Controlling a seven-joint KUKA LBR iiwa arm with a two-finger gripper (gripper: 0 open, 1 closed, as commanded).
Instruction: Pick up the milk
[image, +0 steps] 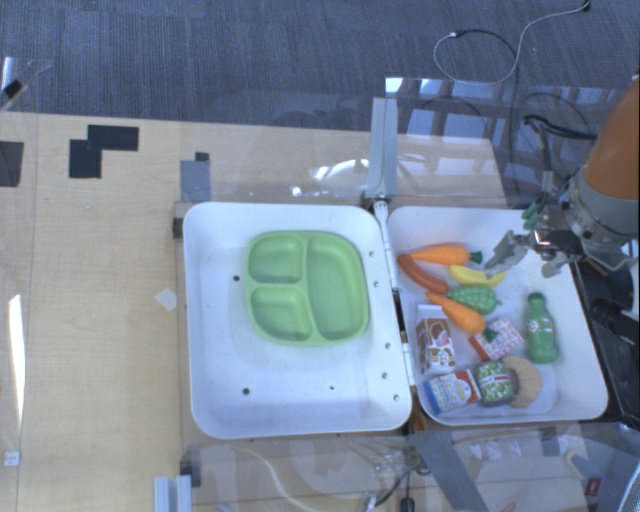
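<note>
Two small cartons lie in the right bin (590, 400). One is white with red-brown print (435, 343), left of centre. The other is white with blue and red (450, 389), at the front edge. I cannot tell which is the milk. My gripper (527, 258) hangs over the back of that bin, right of the yellow banana (474, 275), well behind both cartons. It is open, with nothing between its fingers (503, 253).
The right bin also holds two carrots (440, 254) (458, 312), a sausage (422, 274), a green vegetable (474, 298), a green bottle (541, 328), a red packet (497, 339) and a round cookie (524, 381). A green divided plate (305, 288) sits in the left bin (215, 380).
</note>
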